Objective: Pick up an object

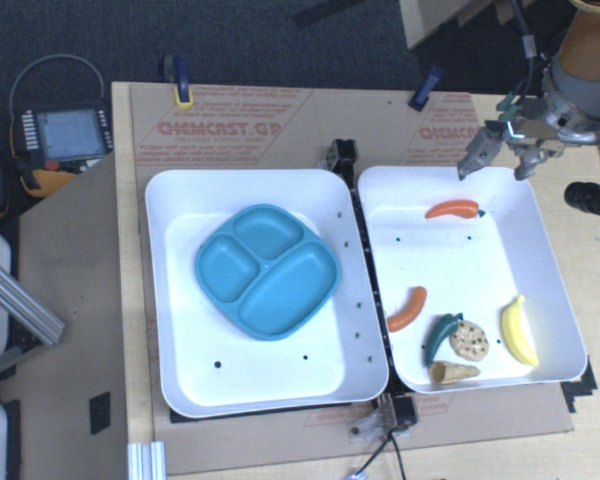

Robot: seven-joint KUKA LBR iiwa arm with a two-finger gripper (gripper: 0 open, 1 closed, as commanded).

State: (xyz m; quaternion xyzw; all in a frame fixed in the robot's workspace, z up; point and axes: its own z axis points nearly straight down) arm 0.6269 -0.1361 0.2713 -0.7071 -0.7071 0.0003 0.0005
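Toy food pieces lie loose in the right bin; the claw hangs over that bin's far rim, fingers spread, nothing between them.

Arm cut off by the top right corner of the view, only the wrist and claw visible. Smooth plastic shapes: an orange carrot with a green tip near the far wall, an orange sausage by the left wall, a curved yellow banana at the near right. A dark green piece, a speckled round cookie and a tan cone bunch together, overlapping; the green piece is hard to identify. Left bin holds a glossy blue divided plate. Both bins rest on a printed cardboard sheet over dark carpet; a small screen sits at far left.
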